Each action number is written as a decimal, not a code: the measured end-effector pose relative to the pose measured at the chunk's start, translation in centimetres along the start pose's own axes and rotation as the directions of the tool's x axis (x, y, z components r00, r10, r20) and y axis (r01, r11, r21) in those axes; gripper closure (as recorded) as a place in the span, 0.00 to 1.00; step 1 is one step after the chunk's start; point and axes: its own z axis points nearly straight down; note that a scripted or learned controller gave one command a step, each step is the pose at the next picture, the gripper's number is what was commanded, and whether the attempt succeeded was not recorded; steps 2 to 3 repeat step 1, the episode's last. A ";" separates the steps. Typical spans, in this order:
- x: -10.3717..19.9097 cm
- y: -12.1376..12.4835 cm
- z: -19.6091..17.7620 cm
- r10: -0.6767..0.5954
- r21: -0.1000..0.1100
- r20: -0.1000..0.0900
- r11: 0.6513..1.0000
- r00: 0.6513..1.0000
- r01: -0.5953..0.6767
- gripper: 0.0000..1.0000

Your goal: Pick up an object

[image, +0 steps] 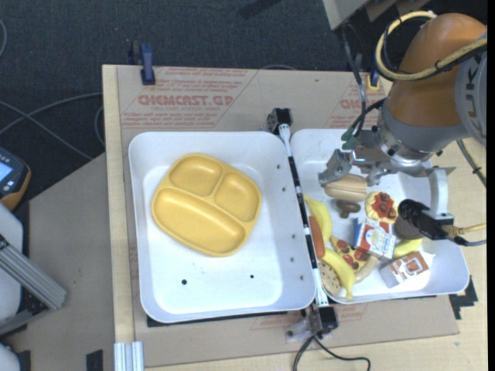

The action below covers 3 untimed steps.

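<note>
The right white bin holds a pile of toy food. A tan bread roll lies near its upper middle, with a banana and an orange carrot or hot dog along its left side. A pizza slice, a small milk carton and a red-and-white box lie further right. My gripper hangs low over the back of this bin, just above the bread roll. The grey wrist and orange band rise behind it.
The left white bin carries a yellow divided plate. A black divider clip sits between the bins at the back, another at the front. A blue clamp grips the cardboard base at the upper left.
</note>
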 end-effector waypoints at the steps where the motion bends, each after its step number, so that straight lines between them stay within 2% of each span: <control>1: 6.1 -0.9 2.5 -0.010 0.002 -0.003 1.000 1.000 0.010 1.00; 3: 6.1 -0.9 2.5 -0.010 0.002 -0.003 1.000 1.000 0.010 1.00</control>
